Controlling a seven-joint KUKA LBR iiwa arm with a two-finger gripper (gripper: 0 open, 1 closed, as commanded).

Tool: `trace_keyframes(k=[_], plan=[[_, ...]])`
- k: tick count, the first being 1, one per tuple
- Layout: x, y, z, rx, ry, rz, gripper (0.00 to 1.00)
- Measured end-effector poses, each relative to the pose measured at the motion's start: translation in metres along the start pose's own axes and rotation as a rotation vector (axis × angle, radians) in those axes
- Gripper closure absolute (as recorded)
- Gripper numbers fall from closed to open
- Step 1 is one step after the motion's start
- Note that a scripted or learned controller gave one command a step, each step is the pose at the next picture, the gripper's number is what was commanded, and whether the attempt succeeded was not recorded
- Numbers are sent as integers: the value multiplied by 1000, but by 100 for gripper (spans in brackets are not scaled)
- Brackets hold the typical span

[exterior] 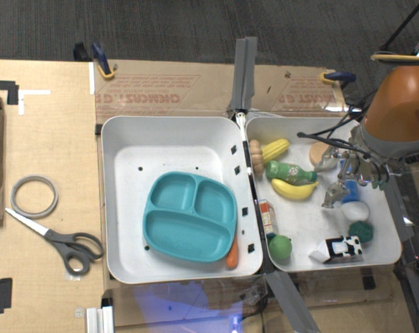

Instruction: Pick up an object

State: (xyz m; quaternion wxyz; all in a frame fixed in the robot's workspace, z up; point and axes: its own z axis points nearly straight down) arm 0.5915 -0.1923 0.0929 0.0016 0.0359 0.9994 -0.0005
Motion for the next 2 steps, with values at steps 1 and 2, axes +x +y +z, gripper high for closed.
trace_keyframes(k=[1, 2], plan=[[-2, 1, -10, 1, -5, -4, 100], [-2, 2, -10, 0, -5, -4, 0]])
